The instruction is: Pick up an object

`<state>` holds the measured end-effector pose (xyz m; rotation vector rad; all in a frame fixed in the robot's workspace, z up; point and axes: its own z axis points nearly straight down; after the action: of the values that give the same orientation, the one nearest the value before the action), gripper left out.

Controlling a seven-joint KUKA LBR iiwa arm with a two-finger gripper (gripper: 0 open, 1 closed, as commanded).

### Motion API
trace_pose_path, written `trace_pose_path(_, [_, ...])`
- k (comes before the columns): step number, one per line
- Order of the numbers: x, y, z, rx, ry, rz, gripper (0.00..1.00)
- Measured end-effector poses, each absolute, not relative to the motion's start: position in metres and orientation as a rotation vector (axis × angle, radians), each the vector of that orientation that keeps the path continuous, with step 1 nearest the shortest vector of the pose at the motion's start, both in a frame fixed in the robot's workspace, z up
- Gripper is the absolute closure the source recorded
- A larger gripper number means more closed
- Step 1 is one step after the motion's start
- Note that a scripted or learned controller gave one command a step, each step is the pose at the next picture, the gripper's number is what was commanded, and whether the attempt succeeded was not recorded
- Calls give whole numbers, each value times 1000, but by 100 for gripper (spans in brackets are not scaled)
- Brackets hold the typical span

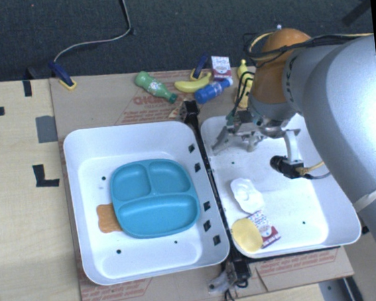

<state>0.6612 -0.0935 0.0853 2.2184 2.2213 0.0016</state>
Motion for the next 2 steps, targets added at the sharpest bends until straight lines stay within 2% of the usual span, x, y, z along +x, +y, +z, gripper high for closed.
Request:
trace_pose_path(1, [651, -96, 86, 2217, 2221, 0, 0])
trace_pose_path(2, [669, -95, 85, 2217, 2223, 1, 0])
